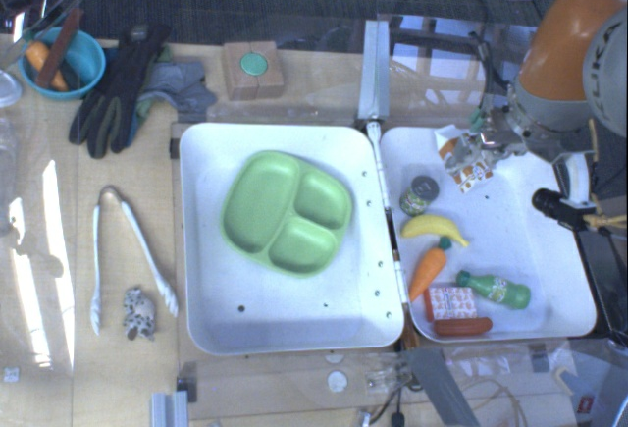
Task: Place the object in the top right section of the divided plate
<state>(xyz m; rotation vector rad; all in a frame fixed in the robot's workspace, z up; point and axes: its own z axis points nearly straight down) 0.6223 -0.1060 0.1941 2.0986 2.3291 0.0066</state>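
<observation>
Hanging over the far end of the right bin (579, 312), the gripper (488, 142) sits at the tip of the grey arm with its orange band, right above a small crumpled packet (464, 162) printed in white and orange. How the tool is set, and whether it has hold of that packet, I cannot tell; the wrist hardware hides the tip and the packet may simply lie on the bin floor beneath it.

The relation that matters: the green divided plate (287, 211) lies in the left bin (294, 332), well apart from the gripper, away to its left and somewhat nearer the camera, across the wall between the bins. The plate sits turned on a slant, and I judge its top right section (324, 195) to be the compartment closest to the tool, so the carry would be a fairly straight sideways sweep.

Nearer the camera than the gripper lie a small round tin (424, 189), a banana (435, 228), a carrot (427, 272), a green bottle (494, 289) lying on its side, and a red-and-white box (453, 303).

The packet, bottle and box carry printing, but it is too small to read
</observation>
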